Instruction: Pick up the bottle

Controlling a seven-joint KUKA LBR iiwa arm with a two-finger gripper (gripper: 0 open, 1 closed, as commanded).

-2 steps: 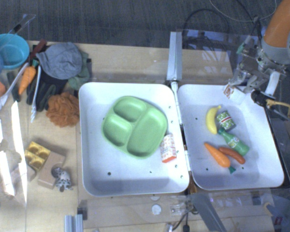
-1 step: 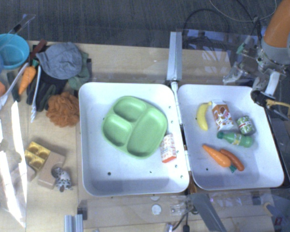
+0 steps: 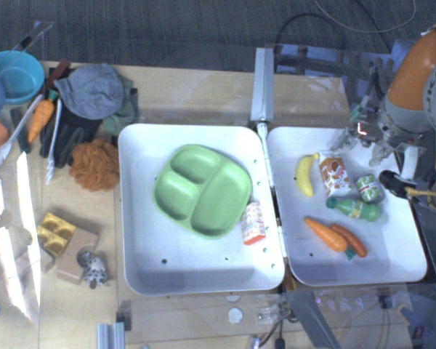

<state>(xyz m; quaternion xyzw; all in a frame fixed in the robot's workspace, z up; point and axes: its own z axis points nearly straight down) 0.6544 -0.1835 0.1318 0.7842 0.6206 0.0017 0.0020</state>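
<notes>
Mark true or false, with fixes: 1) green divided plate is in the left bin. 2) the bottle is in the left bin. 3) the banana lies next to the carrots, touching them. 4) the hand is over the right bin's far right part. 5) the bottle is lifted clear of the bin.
1) True: the green divided plate sits in the left bin.
2) False: the bottle lies in the right bin, on its side.
3) False: the banana lies apart from the carrots, nearer the bin's left side.
4) True: the hand is over that far right part.
5) False: the bottle lies on the bin floor, below the hand, not between its fingers.
</notes>
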